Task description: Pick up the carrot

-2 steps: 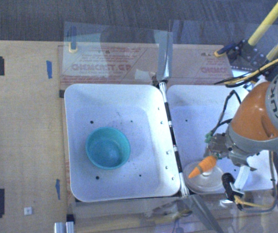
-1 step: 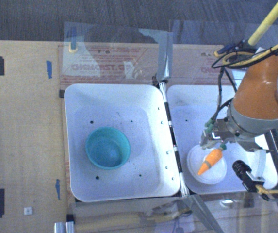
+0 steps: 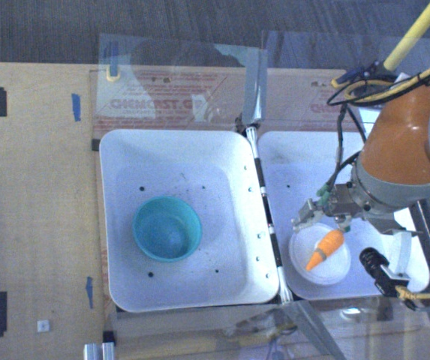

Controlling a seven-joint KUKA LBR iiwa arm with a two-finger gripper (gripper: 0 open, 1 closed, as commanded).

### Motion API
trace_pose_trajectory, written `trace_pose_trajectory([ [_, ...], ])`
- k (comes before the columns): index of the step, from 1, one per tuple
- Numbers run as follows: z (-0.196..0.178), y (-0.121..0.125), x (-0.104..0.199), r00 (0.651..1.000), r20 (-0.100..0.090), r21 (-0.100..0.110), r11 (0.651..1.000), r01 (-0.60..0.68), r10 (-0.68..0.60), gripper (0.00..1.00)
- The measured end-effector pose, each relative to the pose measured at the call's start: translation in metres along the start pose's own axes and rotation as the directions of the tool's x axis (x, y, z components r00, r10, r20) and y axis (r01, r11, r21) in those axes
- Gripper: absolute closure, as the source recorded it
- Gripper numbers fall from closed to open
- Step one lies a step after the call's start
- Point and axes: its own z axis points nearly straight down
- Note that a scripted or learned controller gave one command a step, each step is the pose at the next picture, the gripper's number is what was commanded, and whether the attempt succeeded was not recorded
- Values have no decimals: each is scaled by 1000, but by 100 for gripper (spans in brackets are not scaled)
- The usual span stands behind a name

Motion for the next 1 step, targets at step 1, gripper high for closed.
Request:
trace_pose_trajectory([
  [1,110,-4,-63,1000,0,1,1000,21,-21,0],
])
